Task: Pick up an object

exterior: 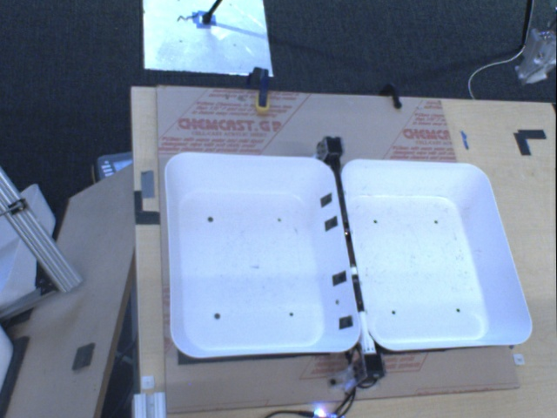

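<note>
The grey aluminium rail (35, 238) at the left of the frame is cut off by the left edge; the white cable and pale bracket (533, 57) at the upper right run out past the right edge; the small wiring cluster (352, 381) at the bottom centre is too small to identify; the pink lettering on the brown cardboard sheet (231, 124) is partly covered by the two shallow white plastic bins (261, 338).

arm: pose cannot be told | tool: place cannot be told
</note>
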### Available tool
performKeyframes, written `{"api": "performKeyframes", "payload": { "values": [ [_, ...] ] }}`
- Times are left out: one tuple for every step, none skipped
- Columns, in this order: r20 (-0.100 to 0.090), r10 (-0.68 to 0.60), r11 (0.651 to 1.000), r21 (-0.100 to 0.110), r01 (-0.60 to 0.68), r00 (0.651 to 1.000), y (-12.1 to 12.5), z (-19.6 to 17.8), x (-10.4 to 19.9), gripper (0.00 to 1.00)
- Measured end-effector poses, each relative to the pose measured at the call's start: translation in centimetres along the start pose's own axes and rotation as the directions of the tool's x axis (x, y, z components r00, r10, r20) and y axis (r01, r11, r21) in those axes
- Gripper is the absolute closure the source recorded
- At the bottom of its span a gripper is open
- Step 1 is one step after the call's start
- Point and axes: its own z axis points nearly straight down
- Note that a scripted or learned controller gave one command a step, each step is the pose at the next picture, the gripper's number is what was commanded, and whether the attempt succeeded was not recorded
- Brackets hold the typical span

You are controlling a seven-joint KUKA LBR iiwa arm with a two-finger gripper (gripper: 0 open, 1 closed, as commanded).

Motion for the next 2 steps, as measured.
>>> {"api": "performKeyframes", "payload": {
  "values": [
    [0.002, -0.005, 1.0, -0.012, 0.005, 1.0, -0.1, -7.1, 1.0, 1.0],
    [0.001, 0.0, 1.0, -0.004, 0.0, 1.0, -0.1, -3.7, -3.5, 1.0]
  ]
}}
